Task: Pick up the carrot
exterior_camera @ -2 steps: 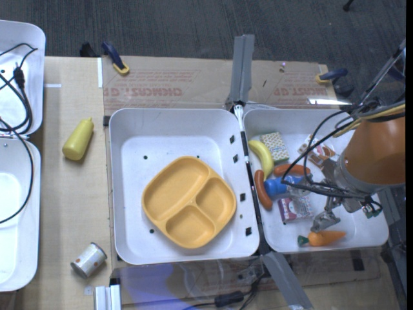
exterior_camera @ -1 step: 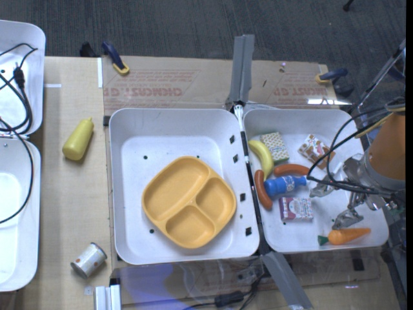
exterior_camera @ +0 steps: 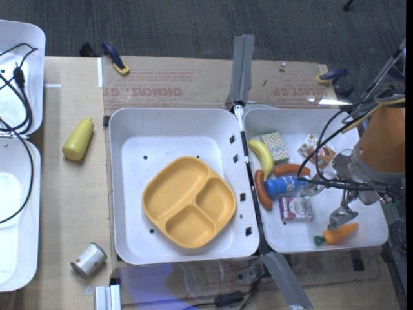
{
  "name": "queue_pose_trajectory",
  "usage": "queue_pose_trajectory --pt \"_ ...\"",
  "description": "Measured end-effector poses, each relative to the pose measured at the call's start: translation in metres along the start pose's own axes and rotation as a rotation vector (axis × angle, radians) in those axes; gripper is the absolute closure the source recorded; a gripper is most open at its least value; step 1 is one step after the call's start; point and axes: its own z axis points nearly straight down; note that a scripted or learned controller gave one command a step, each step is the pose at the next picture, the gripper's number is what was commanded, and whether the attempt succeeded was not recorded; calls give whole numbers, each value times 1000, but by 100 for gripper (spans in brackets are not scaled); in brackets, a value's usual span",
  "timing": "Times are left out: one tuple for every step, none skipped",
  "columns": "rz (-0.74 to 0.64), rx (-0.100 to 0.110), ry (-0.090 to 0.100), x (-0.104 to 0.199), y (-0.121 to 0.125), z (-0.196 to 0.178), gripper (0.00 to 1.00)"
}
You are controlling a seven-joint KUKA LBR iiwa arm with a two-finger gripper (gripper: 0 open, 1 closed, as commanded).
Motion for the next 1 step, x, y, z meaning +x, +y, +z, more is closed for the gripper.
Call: queue_pose_trajectory --pt "1 10 -17 28 -48 23 0"
